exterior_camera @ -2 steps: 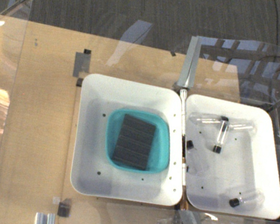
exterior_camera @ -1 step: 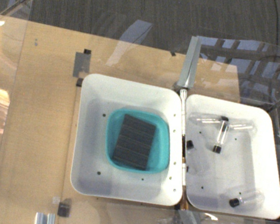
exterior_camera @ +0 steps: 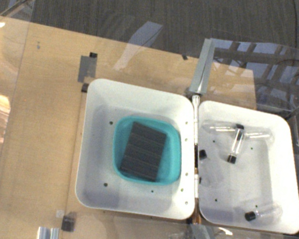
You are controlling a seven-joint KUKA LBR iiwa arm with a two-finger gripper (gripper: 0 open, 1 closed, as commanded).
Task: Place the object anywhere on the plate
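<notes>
A teal square plate (exterior_camera: 173, 160) lies in the middle of the left white bin (exterior_camera: 93, 158). A dark grey ribbed rectangular block (exterior_camera: 144, 151) rests flat on the plate, its long side running front to back with a slight tilt. It lies wholly inside the plate's rim.
The right white bin (exterior_camera: 278, 176) holds several clear tubes with black caps: a cluster at the back (exterior_camera: 236, 141) and one at the front right (exterior_camera: 261, 211). A small black piece (exterior_camera: 202, 153) lies by its left wall. A metal bracket (exterior_camera: 202, 68) stands behind the seam between the bins.
</notes>
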